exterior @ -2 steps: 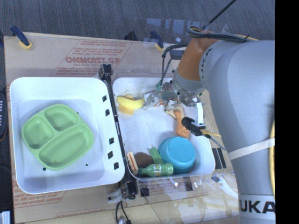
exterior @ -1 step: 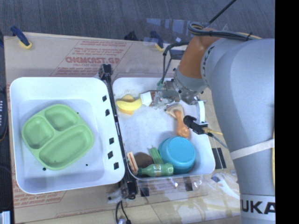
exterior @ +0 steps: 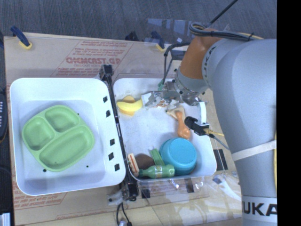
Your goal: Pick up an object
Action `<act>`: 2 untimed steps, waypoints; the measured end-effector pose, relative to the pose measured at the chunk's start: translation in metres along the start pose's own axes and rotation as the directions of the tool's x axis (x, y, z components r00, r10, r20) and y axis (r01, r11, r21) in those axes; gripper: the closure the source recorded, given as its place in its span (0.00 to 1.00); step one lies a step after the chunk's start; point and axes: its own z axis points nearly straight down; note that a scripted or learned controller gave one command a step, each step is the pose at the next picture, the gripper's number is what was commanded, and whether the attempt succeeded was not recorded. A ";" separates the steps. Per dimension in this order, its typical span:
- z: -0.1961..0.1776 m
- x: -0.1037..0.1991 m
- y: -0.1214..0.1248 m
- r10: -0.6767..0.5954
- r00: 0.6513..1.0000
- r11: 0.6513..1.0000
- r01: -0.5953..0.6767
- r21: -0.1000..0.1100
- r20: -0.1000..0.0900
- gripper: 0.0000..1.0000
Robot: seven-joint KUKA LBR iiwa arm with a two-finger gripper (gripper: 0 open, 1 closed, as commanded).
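My gripper [exterior: 157, 99] hangs low over the far part of the right bin [exterior: 146, 131], below the orange wrist band. A yellow banana-like toy [exterior: 129, 106] lies just to its left, close to the tip. A tan and orange piece [exterior: 181, 121] lies just to its right, partly under the wrist. Nearer the front sit a blue bowl [exterior: 179, 155], a green bottle [exterior: 157, 172] on its side and a brown round object [exterior: 142, 161]. I see nothing clearly held.
The left bin [exterior: 19, 86] holds a green divided plate [exterior: 57, 138]. A black divider [exterior: 115, 126] runs between the bins. The grey arm [exterior: 240, 102] covers the right bin's right side. Bare white floor lies in the middle of the right bin.
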 end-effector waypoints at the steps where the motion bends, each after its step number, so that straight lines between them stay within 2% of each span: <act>1: 0.010 0.022 0.001 0.216 0.976 0.976 -0.216 -0.003 -0.001 0.00; 2: 0.000 0.023 0.001 0.207 0.978 0.978 -0.207 0.003 -0.002 1.00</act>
